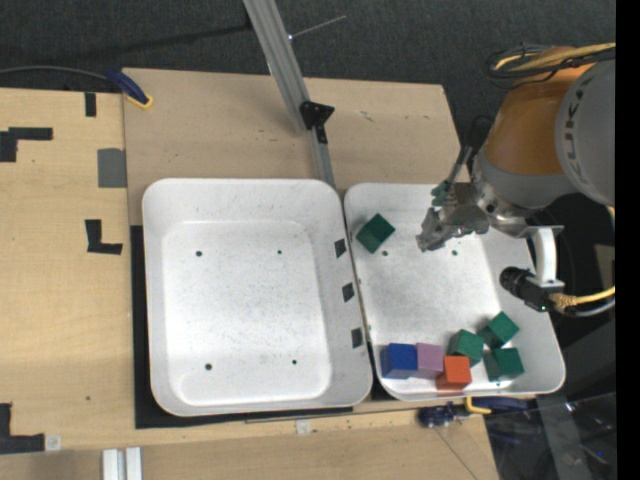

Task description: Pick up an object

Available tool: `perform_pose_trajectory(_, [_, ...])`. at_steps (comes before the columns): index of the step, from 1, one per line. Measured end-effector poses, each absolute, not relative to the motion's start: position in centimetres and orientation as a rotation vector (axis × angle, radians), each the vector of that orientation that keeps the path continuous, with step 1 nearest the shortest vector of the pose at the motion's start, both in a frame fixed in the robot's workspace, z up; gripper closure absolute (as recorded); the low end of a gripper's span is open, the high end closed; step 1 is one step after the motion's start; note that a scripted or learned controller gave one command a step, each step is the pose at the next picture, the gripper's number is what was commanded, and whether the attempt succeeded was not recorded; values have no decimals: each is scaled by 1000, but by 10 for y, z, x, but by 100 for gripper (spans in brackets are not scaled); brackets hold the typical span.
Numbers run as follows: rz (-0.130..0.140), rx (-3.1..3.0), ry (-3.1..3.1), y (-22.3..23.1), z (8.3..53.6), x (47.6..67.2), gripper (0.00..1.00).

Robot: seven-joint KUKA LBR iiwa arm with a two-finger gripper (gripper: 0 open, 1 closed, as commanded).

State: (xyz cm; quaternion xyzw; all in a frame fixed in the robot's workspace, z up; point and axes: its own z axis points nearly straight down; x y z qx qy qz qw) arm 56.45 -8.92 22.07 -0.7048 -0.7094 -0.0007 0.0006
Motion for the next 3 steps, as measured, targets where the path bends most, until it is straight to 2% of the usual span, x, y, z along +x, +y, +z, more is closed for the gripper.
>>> perform_pose_trajectory(2, [-1,-2212,-2228,16,211,604,100])
perform_pose_trajectory(3, [-2,-2211,-2229,80,219,614,100])
